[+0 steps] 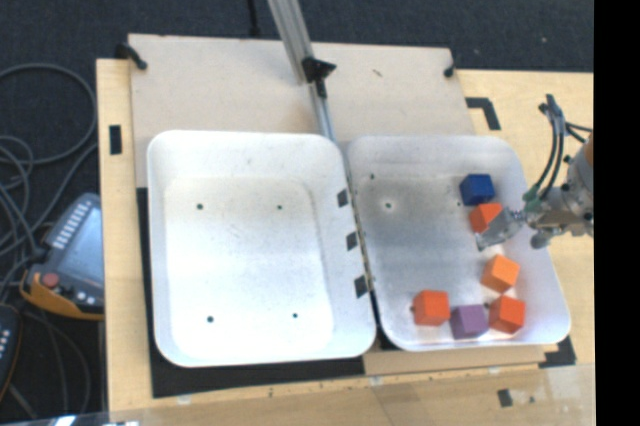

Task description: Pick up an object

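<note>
Two white bins sit side by side on the bench. The left bin (250, 254) has no blocks in it. The right bin (420, 224) has six blocks in it.

A blue block (477, 188) sits near the right bin's right edge, toward the far side. An orange block (485, 216) sits just below it, almost touching it. Another orange block (500, 272) lies further toward the near edge. Three blocks line up along the near edge: an orange block (431, 307), a purple block (468, 321), and an orange block (508, 314) at the near right corner.

The gripper (520, 226) reaches in over the right edge of the right bin. It is just beside the orange block under the blue one. Its fingers look spread apart, and no block is between them.
</note>
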`<state>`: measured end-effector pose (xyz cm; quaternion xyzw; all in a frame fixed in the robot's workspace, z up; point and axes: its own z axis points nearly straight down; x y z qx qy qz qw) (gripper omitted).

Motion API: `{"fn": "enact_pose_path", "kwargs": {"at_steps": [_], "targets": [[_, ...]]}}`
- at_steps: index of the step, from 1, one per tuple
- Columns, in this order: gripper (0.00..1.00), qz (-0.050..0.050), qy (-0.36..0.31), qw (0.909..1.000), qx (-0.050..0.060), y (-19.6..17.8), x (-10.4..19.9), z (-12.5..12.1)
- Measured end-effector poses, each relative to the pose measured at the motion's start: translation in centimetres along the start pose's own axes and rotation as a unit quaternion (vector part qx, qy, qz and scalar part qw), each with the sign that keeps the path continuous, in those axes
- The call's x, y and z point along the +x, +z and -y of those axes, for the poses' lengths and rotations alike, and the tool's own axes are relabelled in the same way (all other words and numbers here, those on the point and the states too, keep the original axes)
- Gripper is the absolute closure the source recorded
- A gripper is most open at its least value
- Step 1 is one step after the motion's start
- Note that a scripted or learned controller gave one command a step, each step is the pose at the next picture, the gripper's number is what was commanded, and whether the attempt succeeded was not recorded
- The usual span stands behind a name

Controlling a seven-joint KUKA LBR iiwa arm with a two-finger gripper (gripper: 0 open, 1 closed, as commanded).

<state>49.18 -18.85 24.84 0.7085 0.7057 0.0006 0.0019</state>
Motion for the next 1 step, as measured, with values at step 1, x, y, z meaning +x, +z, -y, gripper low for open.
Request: {"fn": "enact_pose_path", "kwargs": {"at_steps": [1], "targets": [[0.0, 0.0, -0.003, 1.0, -0.001, 12.6, -2.32, -1.87]]}}
